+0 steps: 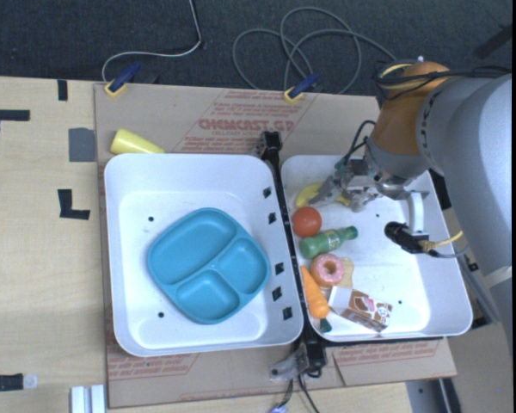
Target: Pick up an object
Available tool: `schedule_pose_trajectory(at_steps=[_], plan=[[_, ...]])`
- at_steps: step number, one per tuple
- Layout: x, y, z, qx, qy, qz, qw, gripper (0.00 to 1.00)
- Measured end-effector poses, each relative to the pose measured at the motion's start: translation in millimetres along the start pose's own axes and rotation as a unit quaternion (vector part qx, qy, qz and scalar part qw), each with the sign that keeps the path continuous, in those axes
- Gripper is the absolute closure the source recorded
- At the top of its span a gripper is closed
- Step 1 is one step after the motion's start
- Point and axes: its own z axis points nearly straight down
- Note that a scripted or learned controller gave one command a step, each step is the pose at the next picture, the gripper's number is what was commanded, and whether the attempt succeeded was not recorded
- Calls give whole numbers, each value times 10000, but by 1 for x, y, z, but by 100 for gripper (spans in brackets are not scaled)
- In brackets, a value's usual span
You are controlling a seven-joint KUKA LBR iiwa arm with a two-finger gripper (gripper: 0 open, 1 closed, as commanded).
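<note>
Several toys are lying in the right bin point(413, 317). Gripper point(348, 189) is hovering beside the yellow banana point(306, 195); its opening I cannot tell. Banana is looking light, smooth, slippery; gripping mid-body seems best.

On my feed two bins sit side by side on the desk point(43, 231). The left bin point(120, 188) holds a divided plate point(208, 265); a cone point(136, 142) lies on the desk just behind that bin. In the right bin point(443, 308) the things crowd its left side — banana point(306, 194) farthest back, then tomato point(307, 222), bottle point(327, 241), donut point(329, 270), carrot point(315, 294) and a packet point(361, 308) nearest. The tool point(348, 186) hangs just right of the banana.
</note>
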Motion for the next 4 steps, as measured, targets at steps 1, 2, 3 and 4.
schedule_pose_trajectory(at_steps=[1, 2, 3, 4], plan=[[18, 16, 3, 191, -48, 80, 9998, 0], [11, 18, 3, 211, 42, 45, 9998, 0], [22, 17, 3, 187, -50, 80, 9998, 0], [21, 15, -6, 219, -57, 76, 9997, 100]])
